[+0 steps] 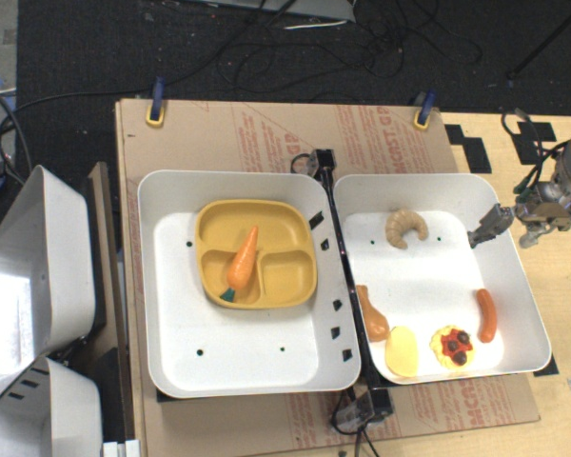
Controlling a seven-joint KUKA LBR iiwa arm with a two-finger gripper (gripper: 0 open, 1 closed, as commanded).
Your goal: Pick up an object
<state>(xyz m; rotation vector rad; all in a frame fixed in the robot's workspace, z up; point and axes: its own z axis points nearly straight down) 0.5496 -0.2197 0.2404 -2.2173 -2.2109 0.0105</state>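
You have two white bins side by side on the surface (266, 122), which is a sheet of printed board with two clamps at its far edge, one left (155, 112) and one right (423, 109).

Left bin (171, 350): one yellow plate (295, 279) with three compartments, sitting in the far half of the bin. One carrot (243, 258) lies on the plate, tip pointing far and slightly right, its green stub at the near end. It crosses the ridge between the long left compartment and the far one.

Right bin (457, 193): five items, counted.
- One croissant (406, 227), near the far wall, curved with the ends pointing near.
- One drumstick (371, 315), orange-brown, by the left wall.
- One yellow piece (402, 350), pale and oval, touching or just beside the drumstick's near end; you cannot tell which from here.
- One tart (454, 345), yellow with red and dark bits on top, just right of the yellow piece.
- One sausage (486, 315), lying near-to-far by the right wall.

The hand (514, 222) sits at the right bin's far right corner, over the rim, well apart from every item. One dark finger (490, 225) points in over the bin; a second shows further right. They stand apart with nothing between them.

Outside the bins: two grey trays at the left edge, one far (33, 265) and one near (48, 407), and dark floor with cables (266, 55) beyond the surface.
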